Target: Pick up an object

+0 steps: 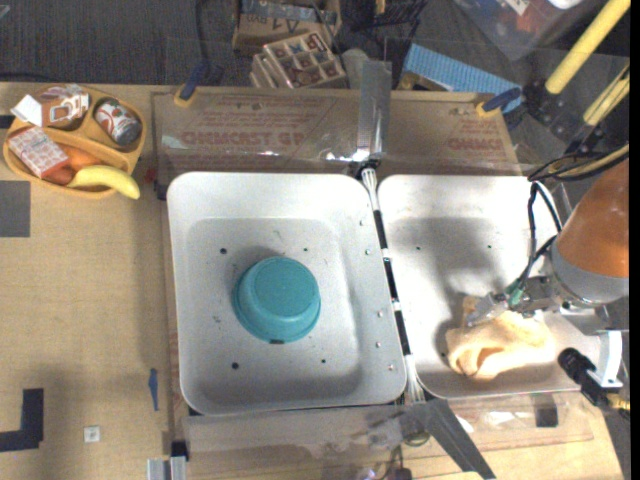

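Overall, one teal bowl (278, 299) in left bin (200, 208), one yellow cloth (495, 346) beneath jaws of untellable state.

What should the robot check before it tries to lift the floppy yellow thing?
1. Yellow cloth lies in the right bin: ok.
2. Gripper is at the cloth's top edge: ok.
3. Cloth is caught in the jaws: cannot tell.
4. Cloth keeps off the bin's front rim: not ok, it lies close against it.
5. Teal bowl sits out of the way in the left bin: ok.
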`<act>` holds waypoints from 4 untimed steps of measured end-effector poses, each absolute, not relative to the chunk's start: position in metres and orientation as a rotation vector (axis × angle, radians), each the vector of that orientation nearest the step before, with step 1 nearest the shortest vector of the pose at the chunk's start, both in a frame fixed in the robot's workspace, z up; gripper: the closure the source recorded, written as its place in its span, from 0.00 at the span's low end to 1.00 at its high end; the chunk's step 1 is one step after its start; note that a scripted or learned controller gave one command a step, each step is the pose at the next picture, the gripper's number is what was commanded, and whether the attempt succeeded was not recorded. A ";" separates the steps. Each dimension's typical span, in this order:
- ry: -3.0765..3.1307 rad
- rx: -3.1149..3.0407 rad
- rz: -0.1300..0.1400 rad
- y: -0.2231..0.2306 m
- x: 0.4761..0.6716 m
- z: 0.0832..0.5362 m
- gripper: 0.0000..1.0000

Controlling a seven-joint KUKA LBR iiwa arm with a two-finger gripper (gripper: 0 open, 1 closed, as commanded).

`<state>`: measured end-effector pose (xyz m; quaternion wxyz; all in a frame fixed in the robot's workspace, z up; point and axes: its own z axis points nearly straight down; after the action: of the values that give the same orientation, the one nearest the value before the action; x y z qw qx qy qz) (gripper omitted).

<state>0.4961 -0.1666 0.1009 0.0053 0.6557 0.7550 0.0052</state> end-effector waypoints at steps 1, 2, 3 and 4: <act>2.348 2.069 0.008 -0.146 0.483 0.090 0.00; 2.344 2.073 0.014 -0.147 0.483 0.100 1.00; 2.419 2.001 0.000 -0.166 0.595 0.141 1.00; 2.597 1.758 0.001 -0.138 0.627 0.155 1.00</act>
<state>0.6265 -0.1376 0.1547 0.0028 0.5607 0.8280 0.0003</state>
